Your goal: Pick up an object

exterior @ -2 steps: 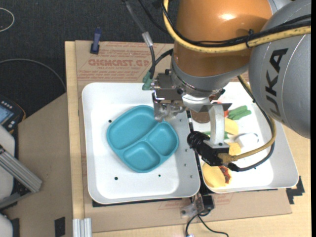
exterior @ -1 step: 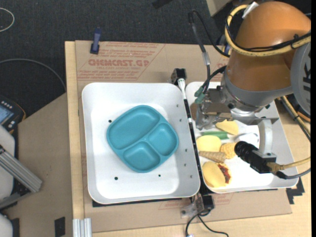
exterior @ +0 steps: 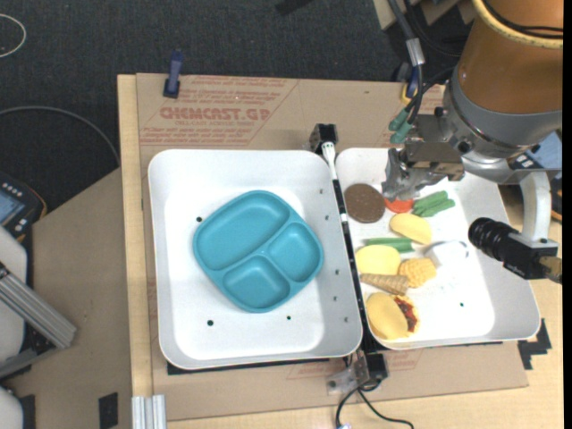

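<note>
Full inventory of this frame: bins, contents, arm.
bins: 2, white, side by side on the bench; left bin, right bin
divided plate: 1, blue, three compartments, in left bin
brown disc: 1, right bin, far left corner
green pieces: right bin, by the gripper
red piece: 1, under the gripper
yellow toy foods: several, middle to near side of right bin
clamp: 1, blue, board's far left edge
arm: 1, grey and orange, from the right
gripper: 1, low over right bin's far end

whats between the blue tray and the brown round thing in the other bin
In the camera view, bare white floor of the left bin, then the two bins' adjoining rims with a black clip strip along them, separate the blue divided tray from the brown disc.
</note>
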Controlling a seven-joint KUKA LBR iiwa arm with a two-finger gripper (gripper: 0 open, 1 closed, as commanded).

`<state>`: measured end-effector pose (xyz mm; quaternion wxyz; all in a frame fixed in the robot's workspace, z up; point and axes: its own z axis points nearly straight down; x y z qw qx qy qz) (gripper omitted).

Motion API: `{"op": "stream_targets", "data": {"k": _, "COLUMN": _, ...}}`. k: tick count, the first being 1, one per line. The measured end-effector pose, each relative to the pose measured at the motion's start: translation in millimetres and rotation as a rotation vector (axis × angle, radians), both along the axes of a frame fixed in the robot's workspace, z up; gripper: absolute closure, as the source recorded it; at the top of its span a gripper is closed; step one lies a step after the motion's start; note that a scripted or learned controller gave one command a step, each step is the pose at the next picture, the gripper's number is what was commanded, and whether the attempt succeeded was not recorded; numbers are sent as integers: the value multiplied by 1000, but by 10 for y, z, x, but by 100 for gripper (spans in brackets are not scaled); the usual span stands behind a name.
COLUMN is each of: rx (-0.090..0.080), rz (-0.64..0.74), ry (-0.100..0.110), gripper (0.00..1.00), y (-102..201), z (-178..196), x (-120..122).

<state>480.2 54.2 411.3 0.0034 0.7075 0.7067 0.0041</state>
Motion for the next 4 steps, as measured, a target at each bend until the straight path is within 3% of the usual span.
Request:
{"op": "stream_targets", "data": {"k": 1, "rx": -3, "rz": -6, "ry": 7, "gripper": 100, "y": -542, "z": -5, "x": -5}}
{"op": "stream_targets", "data": {"k": 2, "rx": -2, "rz": -3, "ry": 18, "gripper": 100, "y": -775, "z": -601, "x": -14}}
{"op": "stream_targets", "data": {"k": 3, "rx": 1, "rz": 10, "ry": 14, "gripper": 100, "y": -33, "z": -633, "x": -13}}
{"op": "stream_targets", "data": {"k": 4, "rx": -3, "rz": -5, "ry": 6, "gripper": 100, "y": -600, "z": -469, "x": 7}}
